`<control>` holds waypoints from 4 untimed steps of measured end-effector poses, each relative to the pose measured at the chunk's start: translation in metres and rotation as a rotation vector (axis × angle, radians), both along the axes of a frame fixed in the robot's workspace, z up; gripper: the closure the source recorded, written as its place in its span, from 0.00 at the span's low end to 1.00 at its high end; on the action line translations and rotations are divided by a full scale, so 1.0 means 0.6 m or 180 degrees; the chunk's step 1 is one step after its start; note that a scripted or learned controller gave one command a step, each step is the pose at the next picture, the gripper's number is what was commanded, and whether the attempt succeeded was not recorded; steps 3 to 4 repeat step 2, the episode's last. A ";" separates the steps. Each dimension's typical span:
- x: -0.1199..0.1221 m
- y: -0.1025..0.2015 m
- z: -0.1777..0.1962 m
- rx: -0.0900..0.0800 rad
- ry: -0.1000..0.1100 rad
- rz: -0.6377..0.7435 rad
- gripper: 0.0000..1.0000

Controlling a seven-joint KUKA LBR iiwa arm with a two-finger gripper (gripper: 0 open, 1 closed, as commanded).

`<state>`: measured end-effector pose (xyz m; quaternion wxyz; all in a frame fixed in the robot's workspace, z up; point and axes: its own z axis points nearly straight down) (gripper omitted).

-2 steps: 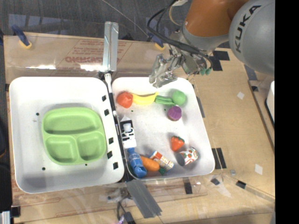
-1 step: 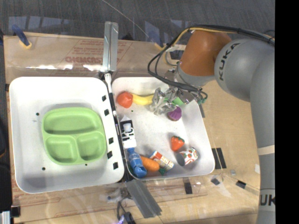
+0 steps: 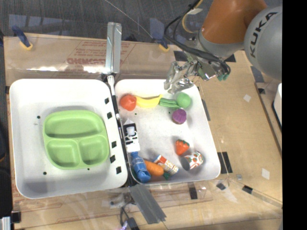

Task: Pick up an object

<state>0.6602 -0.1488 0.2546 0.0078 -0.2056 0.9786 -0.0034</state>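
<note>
Glossy green plastic tray; shiny metal claw; matt white bins.

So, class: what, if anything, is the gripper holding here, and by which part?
Nothing. The gripper hangs over the far rim of the right bin, above the green toy, with no object between its fingers.

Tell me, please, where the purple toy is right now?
The purple toy lies in the right bin, toward its far right part, just below the green toy and above the strawberry.
</note>
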 end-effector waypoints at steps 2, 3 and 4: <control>-0.033 0.063 -0.019 0.0000 0.0041 0.1297 1.00; -0.033 0.063 -0.019 0.0000 0.0041 0.1297 1.00; -0.033 0.063 -0.019 0.0000 0.0041 0.1297 1.00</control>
